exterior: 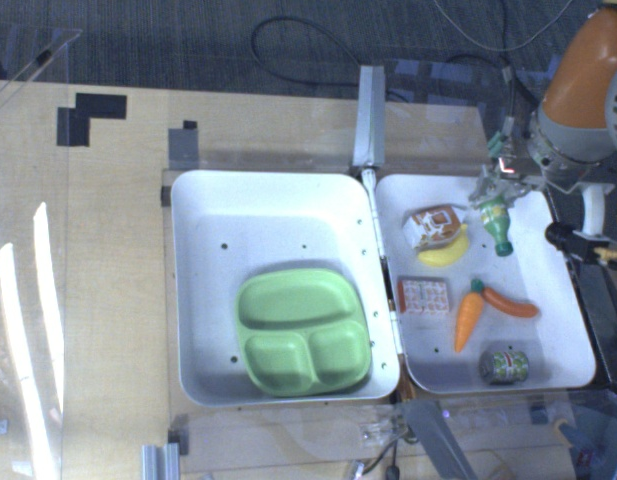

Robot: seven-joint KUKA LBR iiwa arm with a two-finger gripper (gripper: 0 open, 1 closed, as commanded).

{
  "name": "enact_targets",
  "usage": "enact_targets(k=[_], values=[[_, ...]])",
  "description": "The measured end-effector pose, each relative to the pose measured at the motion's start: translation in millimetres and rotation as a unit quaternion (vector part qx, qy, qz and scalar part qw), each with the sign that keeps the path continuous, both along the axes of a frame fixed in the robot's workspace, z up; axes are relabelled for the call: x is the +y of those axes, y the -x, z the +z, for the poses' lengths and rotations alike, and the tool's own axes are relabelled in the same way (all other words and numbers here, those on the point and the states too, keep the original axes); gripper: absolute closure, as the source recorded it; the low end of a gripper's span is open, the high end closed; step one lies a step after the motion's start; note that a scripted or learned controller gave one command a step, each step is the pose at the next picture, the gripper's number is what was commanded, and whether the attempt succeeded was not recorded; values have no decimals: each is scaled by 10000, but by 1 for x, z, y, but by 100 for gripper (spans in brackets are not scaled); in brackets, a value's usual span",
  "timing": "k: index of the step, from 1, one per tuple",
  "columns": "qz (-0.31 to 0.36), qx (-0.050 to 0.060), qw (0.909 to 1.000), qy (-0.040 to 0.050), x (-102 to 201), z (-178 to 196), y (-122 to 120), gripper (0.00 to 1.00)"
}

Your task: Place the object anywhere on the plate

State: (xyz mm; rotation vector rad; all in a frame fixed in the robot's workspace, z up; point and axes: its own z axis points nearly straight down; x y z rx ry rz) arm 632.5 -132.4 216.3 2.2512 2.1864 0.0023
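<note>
A green divided plate (pixel 300 333) lies in the left bin (pixel 203 268), toward its front. My gripper (pixel 494 192) hangs over the back of the right bin (pixel 563 308), directly above the top of a small green bottle (pixel 501 234). The bottle lies at the bin's back right, its pale neck pointing up toward the gripper. Whether the gripper touches the bottle is not clear from this angle.
The right bin also holds a snack bag (pixel 435 225), a yellow fruit (pixel 442 254), a red-and-white packet (pixel 424 296), two toy carrots (pixel 468 318) (pixel 512 304) and a small can (pixel 504 366). A metal divider post (pixel 371 118) stands between the bins at the back.
</note>
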Motion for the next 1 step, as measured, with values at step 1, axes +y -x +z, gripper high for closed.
enact_targets(k=[1], values=[[-96,0,10000,-6,81,-31,-27,100]])
